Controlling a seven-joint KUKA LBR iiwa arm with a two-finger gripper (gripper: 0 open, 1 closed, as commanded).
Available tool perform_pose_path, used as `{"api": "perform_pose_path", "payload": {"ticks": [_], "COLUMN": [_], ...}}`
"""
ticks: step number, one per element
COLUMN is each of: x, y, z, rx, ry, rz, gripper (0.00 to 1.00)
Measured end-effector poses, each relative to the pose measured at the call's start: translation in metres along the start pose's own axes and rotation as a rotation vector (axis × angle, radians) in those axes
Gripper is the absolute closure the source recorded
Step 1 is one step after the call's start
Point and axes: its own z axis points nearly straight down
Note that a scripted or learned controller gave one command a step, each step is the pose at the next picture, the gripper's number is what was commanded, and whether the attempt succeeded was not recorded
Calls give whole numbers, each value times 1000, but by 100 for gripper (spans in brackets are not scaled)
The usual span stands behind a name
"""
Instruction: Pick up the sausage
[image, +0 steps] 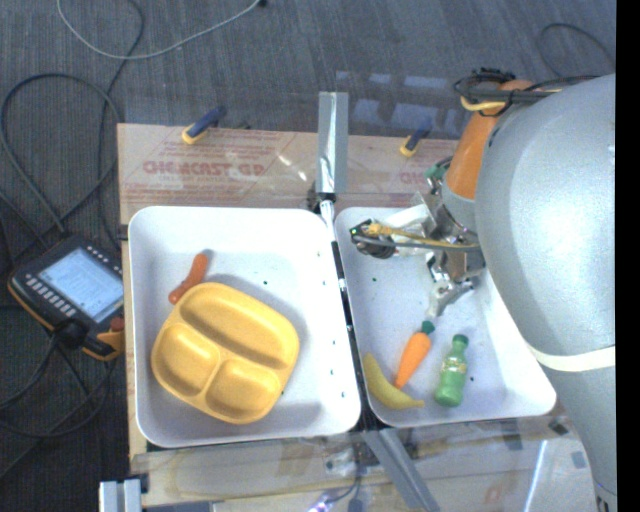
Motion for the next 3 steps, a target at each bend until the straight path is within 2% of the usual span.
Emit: {"api": "perform_pose_path", "payload": {"ticks": [1,2,3], "x": [-51,-20,-90], "y": [-51,60,36], "z": [1,9,94], "rx": [5,2,-2], "ry": [0,0,15], "rz": [-234,-266,-615], "gripper": [0,0,0]}}
